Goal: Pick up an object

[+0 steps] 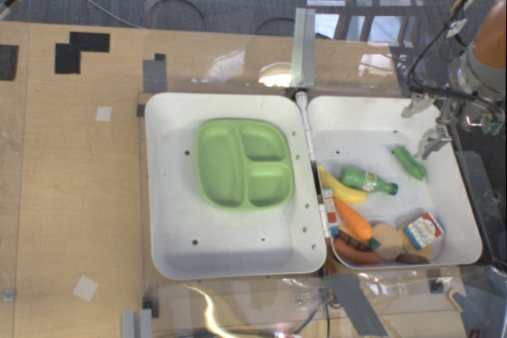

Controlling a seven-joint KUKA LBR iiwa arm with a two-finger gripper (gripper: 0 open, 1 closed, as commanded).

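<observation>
Right bin (372, 119), landmark. Contents heaped at its near-left corner: green bottle (368, 182), banana (341, 189), carrot (353, 221), sausage (356, 252), small carton (422, 231); likely dumped loose as pick candidates. Green pod (409, 161) lies alone toward its right wall. Gripper (434, 141): poised just above the pod at the right wall, fingers apart, clasping nothing; presumably lined up to descend.

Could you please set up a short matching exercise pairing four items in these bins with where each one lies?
Things:
1. green divided plate
2. green bottle
3. small carton
4. gripper

Places:
A. near right corner of the right bin
B. middle of the left bin
C. over the right bin's far right side
D. middle of the right bin, beside the banana

Pairs: 1-B, 2-D, 3-A, 4-C
</observation>
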